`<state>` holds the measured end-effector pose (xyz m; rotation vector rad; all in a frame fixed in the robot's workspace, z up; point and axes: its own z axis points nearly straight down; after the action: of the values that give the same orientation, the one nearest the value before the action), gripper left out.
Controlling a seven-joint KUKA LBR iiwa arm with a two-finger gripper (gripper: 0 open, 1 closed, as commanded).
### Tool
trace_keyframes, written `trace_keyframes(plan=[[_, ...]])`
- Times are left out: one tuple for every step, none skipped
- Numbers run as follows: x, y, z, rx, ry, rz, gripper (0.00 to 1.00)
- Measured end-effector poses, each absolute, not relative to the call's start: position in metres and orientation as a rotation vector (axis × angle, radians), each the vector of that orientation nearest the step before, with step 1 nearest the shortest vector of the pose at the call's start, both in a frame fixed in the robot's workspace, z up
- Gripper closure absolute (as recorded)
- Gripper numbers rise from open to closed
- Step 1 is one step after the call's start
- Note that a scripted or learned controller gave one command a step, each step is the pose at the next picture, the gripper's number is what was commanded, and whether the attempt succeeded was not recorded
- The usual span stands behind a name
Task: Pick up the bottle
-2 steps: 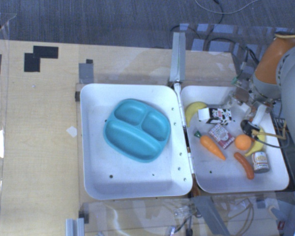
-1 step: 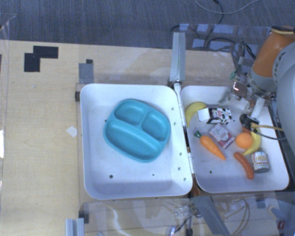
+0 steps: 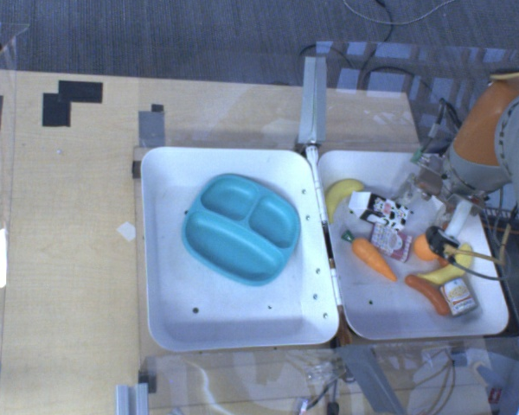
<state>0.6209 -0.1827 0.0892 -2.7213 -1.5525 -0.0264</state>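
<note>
The end effector (image 3: pixel 422 185) hangs over the far right of the right bin (image 3: pixel 363 322); whether it is open or closed cannot be told. The small labelled bottle (image 3: pixel 458 296) lies at that bin's near right corner, beside the banana (image 3: pixel 450 272).

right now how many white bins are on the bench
2. The left bin holds a blue divided plate; the right bin, beside it, holds small food items. No others seem hidden.

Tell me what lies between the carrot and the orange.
A pink packet lies between the carrot and the orange, seen in the camera view.
</note>
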Motion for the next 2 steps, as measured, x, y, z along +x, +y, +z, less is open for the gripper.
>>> trace_keyframes(plan=[[0.504, -0.173, 0.089, -2.71, -1.598, -0.013, 0.0], [0.488, -0.198, 0.137, -2.615, -1.748, -0.006, 0.0]])
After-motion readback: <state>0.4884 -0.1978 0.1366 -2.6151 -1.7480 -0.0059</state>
